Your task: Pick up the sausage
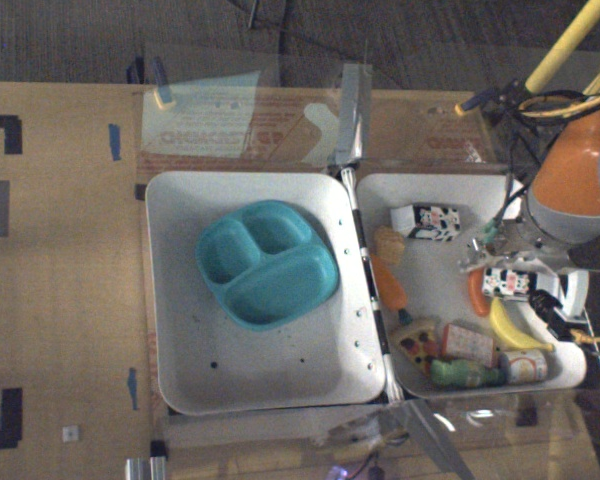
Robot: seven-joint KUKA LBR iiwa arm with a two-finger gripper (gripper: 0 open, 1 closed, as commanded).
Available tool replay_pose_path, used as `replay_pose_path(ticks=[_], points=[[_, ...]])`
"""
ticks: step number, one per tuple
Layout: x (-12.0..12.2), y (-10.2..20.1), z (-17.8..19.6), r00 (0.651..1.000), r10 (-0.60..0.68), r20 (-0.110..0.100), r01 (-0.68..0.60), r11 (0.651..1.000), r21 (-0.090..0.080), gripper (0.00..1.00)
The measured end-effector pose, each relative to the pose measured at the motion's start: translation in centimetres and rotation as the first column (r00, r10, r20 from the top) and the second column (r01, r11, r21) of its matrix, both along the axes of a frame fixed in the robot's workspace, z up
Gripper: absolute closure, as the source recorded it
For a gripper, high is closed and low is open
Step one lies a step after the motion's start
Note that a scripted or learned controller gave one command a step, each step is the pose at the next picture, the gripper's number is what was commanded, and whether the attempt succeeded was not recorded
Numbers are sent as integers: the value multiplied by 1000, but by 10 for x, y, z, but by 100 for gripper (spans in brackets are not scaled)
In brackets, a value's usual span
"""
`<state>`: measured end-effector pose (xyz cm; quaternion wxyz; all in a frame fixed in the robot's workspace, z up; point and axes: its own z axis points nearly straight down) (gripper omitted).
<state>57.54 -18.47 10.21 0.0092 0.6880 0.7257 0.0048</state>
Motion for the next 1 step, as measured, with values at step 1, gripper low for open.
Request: replay_pose_path(ticks=[1], points=[[70,64,108,994,109,-16,-109,994,4,100]])
